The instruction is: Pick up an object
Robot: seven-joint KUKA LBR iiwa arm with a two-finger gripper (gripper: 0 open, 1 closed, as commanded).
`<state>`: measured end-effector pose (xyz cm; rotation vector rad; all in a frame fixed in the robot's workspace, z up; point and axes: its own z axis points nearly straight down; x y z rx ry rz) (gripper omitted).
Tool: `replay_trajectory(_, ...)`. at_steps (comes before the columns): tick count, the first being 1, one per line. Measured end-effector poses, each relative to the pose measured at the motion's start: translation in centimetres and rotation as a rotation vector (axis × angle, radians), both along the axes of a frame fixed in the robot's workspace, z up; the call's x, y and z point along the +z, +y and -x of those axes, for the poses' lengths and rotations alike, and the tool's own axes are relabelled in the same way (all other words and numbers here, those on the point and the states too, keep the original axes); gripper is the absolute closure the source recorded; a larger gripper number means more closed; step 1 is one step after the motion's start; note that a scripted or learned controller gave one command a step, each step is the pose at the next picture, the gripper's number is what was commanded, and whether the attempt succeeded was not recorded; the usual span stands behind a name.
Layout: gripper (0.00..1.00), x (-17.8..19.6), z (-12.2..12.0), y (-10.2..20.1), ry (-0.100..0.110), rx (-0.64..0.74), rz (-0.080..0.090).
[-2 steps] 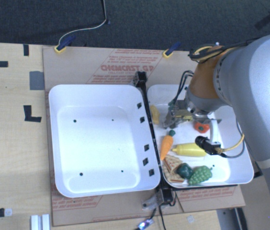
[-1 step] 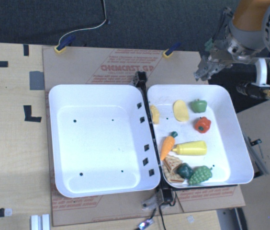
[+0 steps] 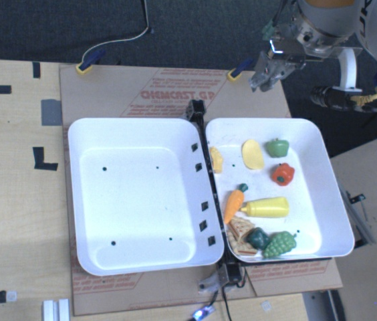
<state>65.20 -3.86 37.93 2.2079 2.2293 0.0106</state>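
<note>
Right bin [image 3: 322, 152] holds all the candidates: small toy foods. Yellow squash-like piece [image 3: 267, 208] lies on its side mid-bin, an orange carrot [image 3: 234, 204] touching its left end. Red pepper [image 3: 283, 173] and green pepper [image 3: 277, 147] sit toward the far side, a pale yellow lemon-shaped piece [image 3: 253, 154] just beside the green one. Near edge: cracker-like piece [image 3: 240, 233], dark green piece [image 3: 257, 237], bumpy green bunch [image 3: 280, 244], all crowded together. Left bin [image 3: 81, 179] is white, with dark dots on its floor.

Handling, judged from looks: light, stiff plastic, smooth and probably slippery on the rounded shapes. The red pepper stands apart from its neighbours, so it seems the easiest take, pinched across its middle. The near-edge cluster risks catching two things at once.

Claw [image 3: 266, 79] hangs beyond the far rim of the right bin, over the cardboard-covered worktop [image 3: 168, 99], well apart from every item. Nothing visible in it; whether it is spread or closed cannot be told at this angle.
</note>
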Motion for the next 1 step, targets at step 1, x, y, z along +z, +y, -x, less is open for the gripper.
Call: replay_trajectory(1,1.0,8.7,0.02,3.85,-0.001,-0.003,0.001)
